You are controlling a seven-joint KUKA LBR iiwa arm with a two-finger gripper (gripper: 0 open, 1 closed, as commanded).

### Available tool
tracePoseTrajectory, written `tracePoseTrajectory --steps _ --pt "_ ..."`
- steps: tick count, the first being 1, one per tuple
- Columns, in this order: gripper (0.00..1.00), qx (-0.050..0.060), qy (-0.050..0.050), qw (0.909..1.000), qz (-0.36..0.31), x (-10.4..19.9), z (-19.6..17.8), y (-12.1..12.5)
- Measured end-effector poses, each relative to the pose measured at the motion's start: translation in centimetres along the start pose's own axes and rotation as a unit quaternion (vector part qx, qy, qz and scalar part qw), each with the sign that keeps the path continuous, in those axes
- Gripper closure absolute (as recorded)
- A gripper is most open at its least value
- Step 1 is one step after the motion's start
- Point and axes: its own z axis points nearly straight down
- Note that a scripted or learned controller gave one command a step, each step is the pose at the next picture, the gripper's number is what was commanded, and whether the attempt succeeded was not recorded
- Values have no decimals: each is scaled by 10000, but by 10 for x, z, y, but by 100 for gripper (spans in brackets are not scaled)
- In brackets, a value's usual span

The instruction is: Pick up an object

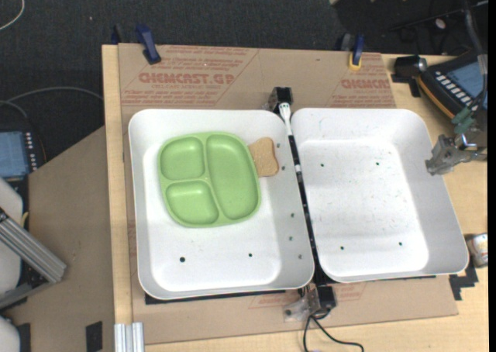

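A green divided plate [208, 179] lies in the upper half of the left bin [209, 265]. A tan, toast-like slab [264, 157] rests against the plate's right edge, close to the wall between the bins. My gripper [444, 155] hangs at the right rim of the right bin [372, 211], far from both objects. Nothing shows between its tips.
The two white bins sit side by side on a cardboard sheet [194, 71], held by blue and yellow clamps at the back. A black cable fitting [281, 98] sits at the top of the seam between the bins. Electronics [453, 83] lie at the far right.
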Motion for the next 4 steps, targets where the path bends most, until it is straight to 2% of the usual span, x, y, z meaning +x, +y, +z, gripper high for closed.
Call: tracePoseTrajectory --steps 1,2,3,4 --pt "100 -85 -43 9999 35 -66 -67 13" --pt "100 -19 -6 10000 8 -44 -14 0" --pt "100 -95 -43 9999 17 -71 -86 25" --pt "100 6 4 10000 15 -46 13 12"
